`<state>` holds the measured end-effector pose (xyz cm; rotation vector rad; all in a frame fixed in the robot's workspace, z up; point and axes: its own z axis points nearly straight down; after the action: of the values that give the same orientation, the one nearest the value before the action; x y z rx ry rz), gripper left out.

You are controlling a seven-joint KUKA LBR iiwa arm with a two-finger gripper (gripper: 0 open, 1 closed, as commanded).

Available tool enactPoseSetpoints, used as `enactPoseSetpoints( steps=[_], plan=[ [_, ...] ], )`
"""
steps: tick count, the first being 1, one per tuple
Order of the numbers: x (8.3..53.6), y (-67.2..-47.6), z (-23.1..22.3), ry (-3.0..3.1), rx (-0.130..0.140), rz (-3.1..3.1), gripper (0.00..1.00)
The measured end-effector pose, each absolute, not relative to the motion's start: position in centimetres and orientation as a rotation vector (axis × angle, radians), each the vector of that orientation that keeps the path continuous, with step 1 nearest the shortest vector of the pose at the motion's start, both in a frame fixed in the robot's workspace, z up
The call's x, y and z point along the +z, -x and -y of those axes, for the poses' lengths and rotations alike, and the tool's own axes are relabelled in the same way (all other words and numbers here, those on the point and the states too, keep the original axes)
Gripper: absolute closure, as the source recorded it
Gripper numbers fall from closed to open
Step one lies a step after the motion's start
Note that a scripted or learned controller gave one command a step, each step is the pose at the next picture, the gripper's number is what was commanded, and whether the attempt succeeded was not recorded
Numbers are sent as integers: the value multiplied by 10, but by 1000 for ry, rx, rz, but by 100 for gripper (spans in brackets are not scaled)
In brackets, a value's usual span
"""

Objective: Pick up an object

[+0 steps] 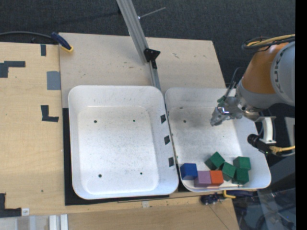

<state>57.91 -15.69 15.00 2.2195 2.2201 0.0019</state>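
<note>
The left bin (115, 143) sits on the bench with a bare white floor marked by a few small dark dots. The right bin (192, 109) touches it along a shared rim, and all candidate objects lie in that bin's near edge.

From left to right, the cluster consists of a blue cube (188, 170), a purple block (204, 178), an orange block (216, 177), and several green blocks: one tilted (216, 160), one lower (228, 170), and two stacked at the far right (242, 169). The blue, purple and orange pieces touch one another in a row against the bin's near wall. The green pieces are packed just beside and partly over them.

The gripper (218, 116) hovers over the upper right part of the right bin, well apart from the cluster. Nothing is visible between its tips. Whether the pincer is released or clenched cannot be told, as the metal end appears small and blurred at this angle.

Risks from this position:

- Crowding. The blocks touch, so a descending finger is likely to land on a neighbour rather than in a gap, pushing pieces aside instead of enclosing one.
- Wall interference. The row lies against the near rim; a finger placed on that side may strike the rim.
- Tilted faces. The tilted green block offers no parallel sides and may squirt out under closure.
- Descent at the present spot would meet bare floor.
</note>
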Motion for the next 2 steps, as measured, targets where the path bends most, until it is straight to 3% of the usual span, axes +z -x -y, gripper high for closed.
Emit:
enactPoseSetpoints(
  steps=[2],
  plan=[
    [247, -571, 166, -2217, 3, -2220, 100]
  ],
)
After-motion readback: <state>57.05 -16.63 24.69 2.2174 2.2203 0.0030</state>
